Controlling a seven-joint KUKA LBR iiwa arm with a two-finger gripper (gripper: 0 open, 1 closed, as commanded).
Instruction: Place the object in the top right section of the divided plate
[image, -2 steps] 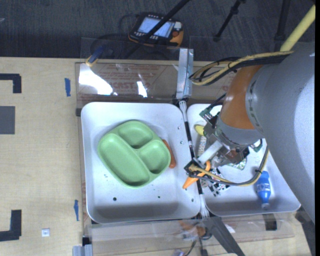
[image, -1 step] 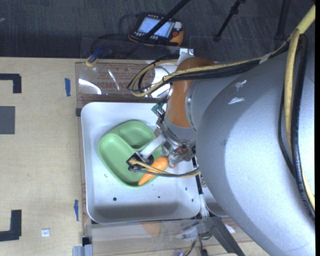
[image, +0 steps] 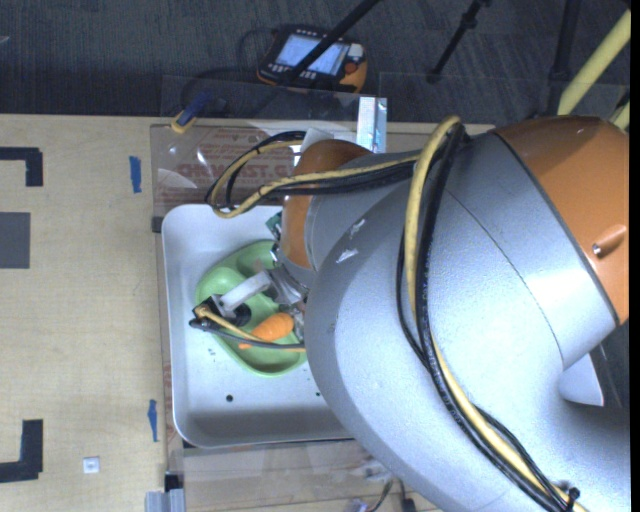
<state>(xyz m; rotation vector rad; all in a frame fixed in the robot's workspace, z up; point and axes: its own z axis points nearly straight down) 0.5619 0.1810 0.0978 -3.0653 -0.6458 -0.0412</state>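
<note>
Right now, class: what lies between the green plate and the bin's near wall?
Between the plate and the bin's near wall, the camera view shows bare white floor, save a small dark speck.

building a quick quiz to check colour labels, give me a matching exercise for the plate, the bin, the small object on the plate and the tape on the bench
Things:
1. plate
2. bin
3. object on the plate
4. tape on the bench

Colours:
a. white
b. orange
c. blue
d. green

Pairs: 1-d, 2-a, 3-b, 4-c
</note>
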